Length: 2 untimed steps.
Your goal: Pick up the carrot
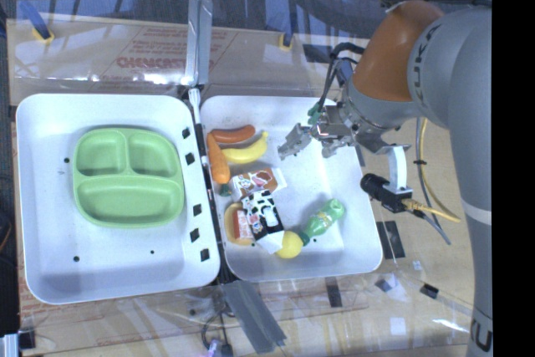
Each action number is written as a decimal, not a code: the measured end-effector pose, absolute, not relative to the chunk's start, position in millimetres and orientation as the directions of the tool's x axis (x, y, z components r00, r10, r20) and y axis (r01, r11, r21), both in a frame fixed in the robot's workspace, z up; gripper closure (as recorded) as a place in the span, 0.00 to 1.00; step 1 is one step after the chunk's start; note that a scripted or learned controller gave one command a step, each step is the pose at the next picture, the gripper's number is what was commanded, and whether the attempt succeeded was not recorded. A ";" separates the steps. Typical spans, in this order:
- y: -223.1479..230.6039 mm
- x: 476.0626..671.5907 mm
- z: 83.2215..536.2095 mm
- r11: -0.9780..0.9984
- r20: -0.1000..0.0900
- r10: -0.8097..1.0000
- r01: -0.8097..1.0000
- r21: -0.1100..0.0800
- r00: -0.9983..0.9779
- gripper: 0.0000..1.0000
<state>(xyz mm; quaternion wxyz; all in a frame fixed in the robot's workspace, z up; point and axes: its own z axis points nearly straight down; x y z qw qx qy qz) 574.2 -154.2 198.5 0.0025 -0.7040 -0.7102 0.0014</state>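
We see the carrot [217, 160] lying along the left wall of the right bin [355, 251], just below a hot dog [231, 134] and touching a banana [247, 150]. The gripper [311, 140] hangs over the upper middle of that bin, well apart from the carrot, its fingers spread open with nothing between them. Lower in the same bin lie a snack packet [255, 182], a lemon [290, 244] and a green bottle [323, 219]. The left bin [42, 263] holds a green divided plate [129, 176].
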 end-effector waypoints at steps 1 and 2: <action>-158.2 642.5 261.5 0.265 -0.001 0.964 0.964 0.000 -0.265 0.00; -138.5 660.4 102.3 0.573 -0.004 0.819 0.819 0.005 -0.573 0.00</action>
